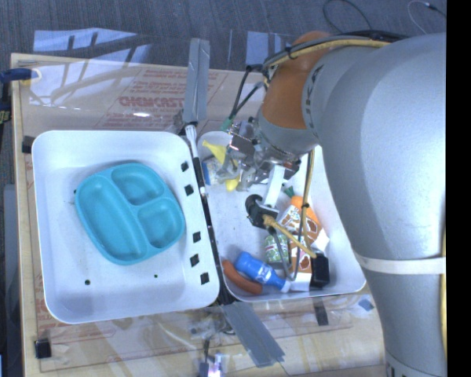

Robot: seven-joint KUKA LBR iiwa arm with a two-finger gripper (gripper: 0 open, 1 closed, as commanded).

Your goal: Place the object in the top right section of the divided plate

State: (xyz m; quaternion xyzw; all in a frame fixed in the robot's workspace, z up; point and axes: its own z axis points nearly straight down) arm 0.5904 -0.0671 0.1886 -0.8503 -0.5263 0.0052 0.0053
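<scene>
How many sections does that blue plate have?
3. The blue plate in the left bin has one long section along its left side, one at top right, and one at lower right.

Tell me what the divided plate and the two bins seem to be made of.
Divided plate: likely moulded plastic, uniform turquoise, smooth with a soft sheen and rounded section walls. Left bin and right bin: probably thin white plastic, with rounded corners and a faint gloss.
</scene>
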